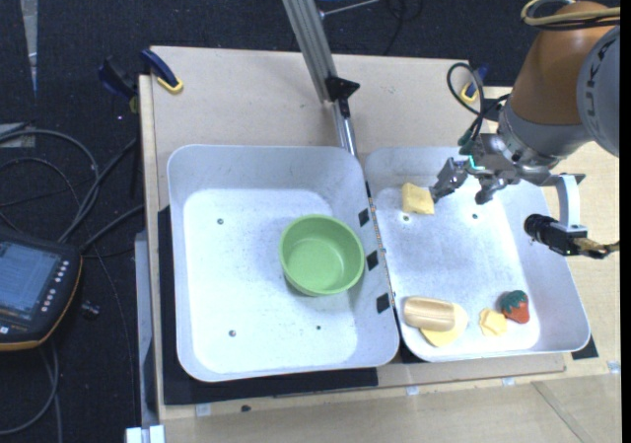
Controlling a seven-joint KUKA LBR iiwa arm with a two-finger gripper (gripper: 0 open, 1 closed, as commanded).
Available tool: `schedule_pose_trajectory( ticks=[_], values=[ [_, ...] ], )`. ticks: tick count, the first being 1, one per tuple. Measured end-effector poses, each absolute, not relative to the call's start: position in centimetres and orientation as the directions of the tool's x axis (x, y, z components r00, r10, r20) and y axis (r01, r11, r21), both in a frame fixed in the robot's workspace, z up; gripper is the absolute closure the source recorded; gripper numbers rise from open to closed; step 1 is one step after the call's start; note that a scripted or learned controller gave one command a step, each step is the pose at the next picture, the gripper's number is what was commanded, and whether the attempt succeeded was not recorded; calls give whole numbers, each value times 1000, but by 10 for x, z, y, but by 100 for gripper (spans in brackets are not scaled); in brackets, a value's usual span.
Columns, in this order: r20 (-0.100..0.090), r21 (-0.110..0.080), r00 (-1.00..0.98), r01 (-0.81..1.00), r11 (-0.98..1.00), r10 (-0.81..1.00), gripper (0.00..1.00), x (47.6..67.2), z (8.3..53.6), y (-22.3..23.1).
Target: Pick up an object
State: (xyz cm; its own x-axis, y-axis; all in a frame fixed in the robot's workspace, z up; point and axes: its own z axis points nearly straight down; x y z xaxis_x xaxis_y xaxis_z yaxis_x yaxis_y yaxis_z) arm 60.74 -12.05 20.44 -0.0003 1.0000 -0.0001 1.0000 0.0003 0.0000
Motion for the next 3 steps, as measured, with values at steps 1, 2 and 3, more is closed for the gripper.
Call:
schedule_pose_trajectory(
  ticks=[1, 2, 3],
  values=[
    [0, 0, 0, 1000, 0, 1000, 0, 607, 204, -120],
    [1, -5, -1, 1000, 1, 1000, 0, 604, 142, -117],
    [0, -4, 0, 1000, 0, 1000, 0, 603, 93, -117]
  ],
)
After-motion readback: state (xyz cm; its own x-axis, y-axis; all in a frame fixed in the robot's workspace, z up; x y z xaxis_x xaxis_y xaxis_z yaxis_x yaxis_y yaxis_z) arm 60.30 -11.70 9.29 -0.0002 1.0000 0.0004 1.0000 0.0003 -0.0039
